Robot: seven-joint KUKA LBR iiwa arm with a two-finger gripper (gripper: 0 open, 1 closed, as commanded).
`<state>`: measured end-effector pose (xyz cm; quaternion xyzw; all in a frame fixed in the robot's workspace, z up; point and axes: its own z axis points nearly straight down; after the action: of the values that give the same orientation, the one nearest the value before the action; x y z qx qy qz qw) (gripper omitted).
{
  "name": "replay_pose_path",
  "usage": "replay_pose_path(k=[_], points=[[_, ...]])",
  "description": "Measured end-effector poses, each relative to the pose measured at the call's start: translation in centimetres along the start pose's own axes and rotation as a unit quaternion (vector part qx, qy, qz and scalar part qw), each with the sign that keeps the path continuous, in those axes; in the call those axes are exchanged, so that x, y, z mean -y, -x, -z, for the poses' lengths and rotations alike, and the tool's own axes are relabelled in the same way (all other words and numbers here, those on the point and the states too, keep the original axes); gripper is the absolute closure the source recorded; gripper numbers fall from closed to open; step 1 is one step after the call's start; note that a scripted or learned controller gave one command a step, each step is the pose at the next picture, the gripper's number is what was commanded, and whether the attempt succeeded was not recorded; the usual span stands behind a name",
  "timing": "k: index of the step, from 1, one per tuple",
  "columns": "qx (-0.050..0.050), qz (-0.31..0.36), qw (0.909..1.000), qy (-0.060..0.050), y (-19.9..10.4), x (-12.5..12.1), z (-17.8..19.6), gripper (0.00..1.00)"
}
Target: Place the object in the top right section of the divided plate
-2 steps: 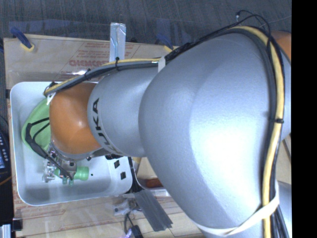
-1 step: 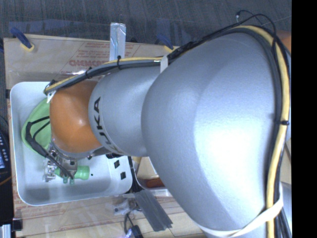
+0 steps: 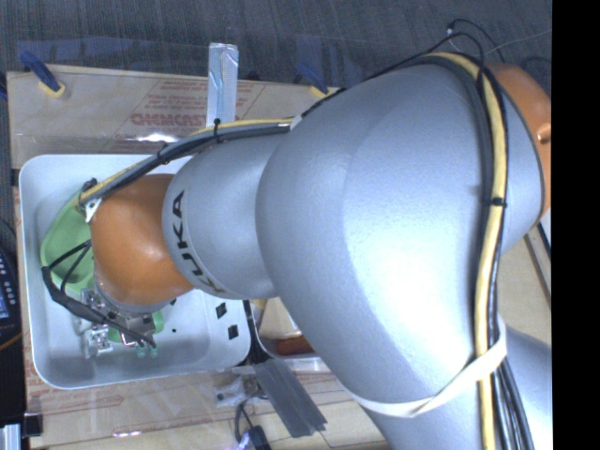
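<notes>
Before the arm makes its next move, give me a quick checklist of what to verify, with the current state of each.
1. Arm over the correct bin: ok. The wrist's orange band sits above the left white bin.
2. Green divided plate in that bin: ok, though mostly covered by the arm.
3. Top right section of the plate free to receive the object: cannot tell, the arm hides it.
4. Object held in the gripper: cannot tell, nothing is clearly seen in it.
5. Gripper position over the plate: cannot tell; it appears near the plate's lower edge.
6. Cables clear of the gripper: cannot tell, they loop close beside the wrist.
</notes>
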<state>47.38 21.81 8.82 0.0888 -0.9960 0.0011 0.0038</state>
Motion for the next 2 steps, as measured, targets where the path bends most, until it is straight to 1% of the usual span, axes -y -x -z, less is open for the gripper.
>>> replay_pose_path(k=[2], points=[[-0.004, 0.004, 1.0, -0.001, -0.14, -0.17, 1.45, 1.0]])
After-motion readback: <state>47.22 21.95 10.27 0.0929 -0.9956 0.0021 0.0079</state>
